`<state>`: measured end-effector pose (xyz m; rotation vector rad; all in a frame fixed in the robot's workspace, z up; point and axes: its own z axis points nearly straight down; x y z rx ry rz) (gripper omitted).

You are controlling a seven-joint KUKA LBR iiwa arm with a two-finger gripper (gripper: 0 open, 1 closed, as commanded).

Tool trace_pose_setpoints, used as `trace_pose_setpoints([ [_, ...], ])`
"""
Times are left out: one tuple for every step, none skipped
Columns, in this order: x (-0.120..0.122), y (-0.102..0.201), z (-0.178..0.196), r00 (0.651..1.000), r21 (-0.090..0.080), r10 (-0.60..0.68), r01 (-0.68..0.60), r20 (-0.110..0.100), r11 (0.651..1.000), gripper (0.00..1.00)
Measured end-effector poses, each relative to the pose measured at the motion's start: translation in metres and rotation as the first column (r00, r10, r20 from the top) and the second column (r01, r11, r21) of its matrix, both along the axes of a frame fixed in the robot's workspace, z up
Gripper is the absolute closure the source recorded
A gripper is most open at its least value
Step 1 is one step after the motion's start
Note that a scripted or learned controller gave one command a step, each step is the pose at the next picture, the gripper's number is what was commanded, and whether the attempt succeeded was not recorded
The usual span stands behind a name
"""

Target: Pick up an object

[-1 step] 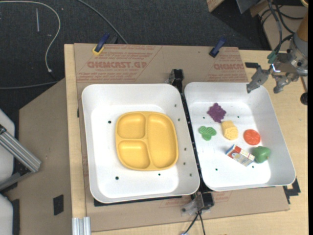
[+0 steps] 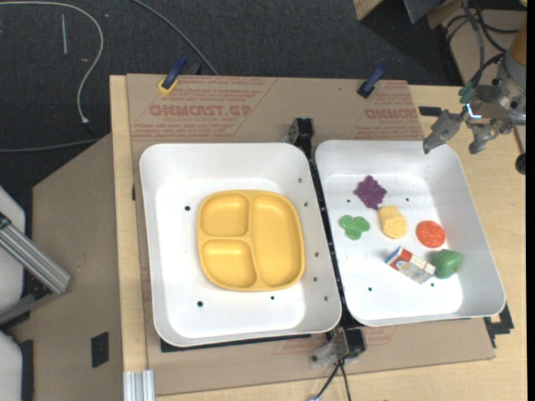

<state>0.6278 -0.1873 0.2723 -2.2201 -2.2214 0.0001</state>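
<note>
yellow 3-compartment plate (image 2: 251,241) sits in the left bin (image 2: 159,224), cardboard sheet (image 2: 251,107) under both bins w/ 2 blue clamps (image 2: 173,75) at the back edge, white cable (image 2: 84,98) on dark carpet (image 2: 251,23).

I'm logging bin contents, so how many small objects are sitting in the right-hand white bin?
6, clustered mid-bin: purple piece farthest back, green piece left, yellow piece centre, red-orange round piece right, small carton nearest front, green pepper-like piece beside it. None appear hidden.
</note>
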Motion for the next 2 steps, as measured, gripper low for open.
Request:
trace_pose_setpoints([
  [0.000,0.005,-0.043,1.000,0.002,0.001,-0.001,-0.005,1.000,0.00],
  [-0.004,0.007,-0.083,1.000,0.001,0.000,0.000,-0.001,1.000,0.00],
])
